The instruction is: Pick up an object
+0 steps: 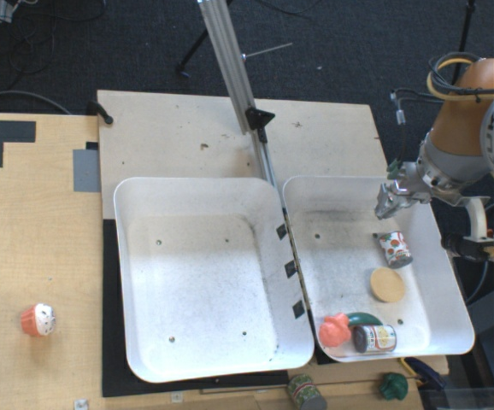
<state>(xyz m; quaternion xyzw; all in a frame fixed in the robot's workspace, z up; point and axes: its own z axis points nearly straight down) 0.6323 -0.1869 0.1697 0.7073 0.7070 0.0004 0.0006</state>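
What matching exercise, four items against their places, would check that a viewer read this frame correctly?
Items:
1. small patterned can
2. tan disc
3. dark jar
4. orange-and-white toy

Places:
A. on the wooden surface left of both bins
B. by the near edge of the right bin, beside a pink object
C. in the right bin, just below the gripper
D. in the right bin, between the can and the jar

Pairs: 1-C, 2-D, 3-B, 4-A
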